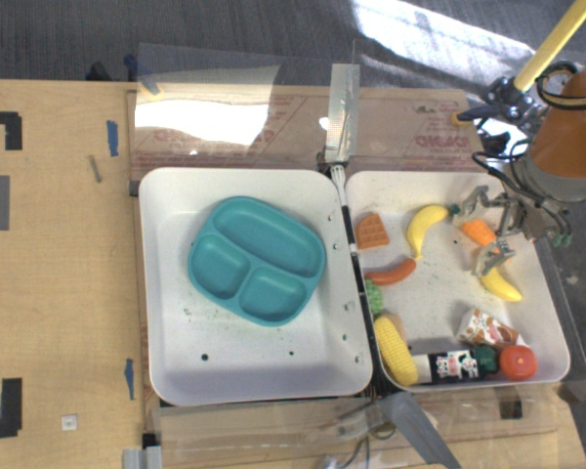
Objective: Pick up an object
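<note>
My gripper (482, 231) hangs low over the upper right part of the right bin (439, 296), its two fingers spread apart and open. A small orange carrot piece (479, 231) lies between the fingertips; no grip on it can be seen. Just below the lower finger (496, 255) lies a small yellow fruit (502, 285). A yellow banana (426, 226) lies to the left of the gripper. The grey arm with its orange band (566, 140) comes in from the right edge.
The right bin also holds an orange waffle piece (371, 231), a red sausage (391, 272), a corn cob (396, 350), a dark bottle (459, 364), a red tomato (518, 362) and a small packet (488, 328). A teal divided plate (257, 260) sits in the left bin (176, 360).
</note>
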{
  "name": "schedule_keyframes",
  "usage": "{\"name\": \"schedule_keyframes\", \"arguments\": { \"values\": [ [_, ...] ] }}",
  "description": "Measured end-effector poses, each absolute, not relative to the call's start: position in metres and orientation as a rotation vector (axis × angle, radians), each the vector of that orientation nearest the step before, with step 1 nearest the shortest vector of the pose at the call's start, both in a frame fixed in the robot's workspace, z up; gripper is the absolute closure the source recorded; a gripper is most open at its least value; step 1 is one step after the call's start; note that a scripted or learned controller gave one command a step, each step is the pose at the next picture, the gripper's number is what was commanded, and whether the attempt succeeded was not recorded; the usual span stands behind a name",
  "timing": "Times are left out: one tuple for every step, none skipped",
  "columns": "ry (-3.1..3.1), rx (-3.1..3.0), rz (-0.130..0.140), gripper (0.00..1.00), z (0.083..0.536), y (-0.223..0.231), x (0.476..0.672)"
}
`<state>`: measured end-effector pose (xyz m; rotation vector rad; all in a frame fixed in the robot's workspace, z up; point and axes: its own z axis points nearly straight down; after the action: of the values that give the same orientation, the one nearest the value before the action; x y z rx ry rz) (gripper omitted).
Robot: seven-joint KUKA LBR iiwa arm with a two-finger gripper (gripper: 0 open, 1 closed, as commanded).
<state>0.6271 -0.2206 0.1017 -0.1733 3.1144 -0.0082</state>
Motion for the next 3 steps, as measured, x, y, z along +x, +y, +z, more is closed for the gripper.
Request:
{"name": "schedule_keyframes", "arguments": {
  "values": [
    [3.127, -0.198, -0.003, 0.0, 0.088, -0.222, 0.614],
    [3.113, -0.199, -0.01, 1.0, 0.103, -0.222, 0.618],
    [3.115, -0.199, -0.006, 0.0, 0.102, -0.221, 0.618]
  ]
}}
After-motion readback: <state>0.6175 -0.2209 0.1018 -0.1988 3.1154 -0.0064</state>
